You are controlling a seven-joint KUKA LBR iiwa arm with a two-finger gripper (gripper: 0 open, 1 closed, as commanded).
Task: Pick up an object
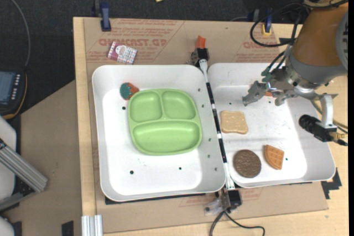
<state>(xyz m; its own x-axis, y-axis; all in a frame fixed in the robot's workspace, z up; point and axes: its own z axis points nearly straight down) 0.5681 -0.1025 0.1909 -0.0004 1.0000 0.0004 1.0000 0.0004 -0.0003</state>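
on the far left, off the bench, a dark device [11, 91] sits on the black floor, and a pale metal rail [19, 166] runs slantwise below it. the wooden bench [83, 119] starts just right of that. near its back left corner a blue clamp [103, 15] grips the edge, and a small pink and white packet [121, 52] lies flat on the wood just behind the left bin.

the left bin [110, 168] holds a green divided plate [164, 121] with three compartments, two small ones at the back and one wide one at the front. a small round reddish and teal object [129, 90] rests beside the plate's back left corner, touching or nearly touching its rim.

a black and orange clip [200, 52] stands at the back where the two bins meet.

the right bin [312, 168] holds three food items: a slice of toast [234, 122] near its left wall, a dark brown round cookie [246, 163] toward the front, and an orange waffle piece [274, 156] just right of the cookie, apart from it.

the gripper [264, 94] hangs over the back part of the right bin, behind the toast and apart from it. its fingers [251, 94] look spread, with nothing between them. the arm [321, 41] reaches in from the right.
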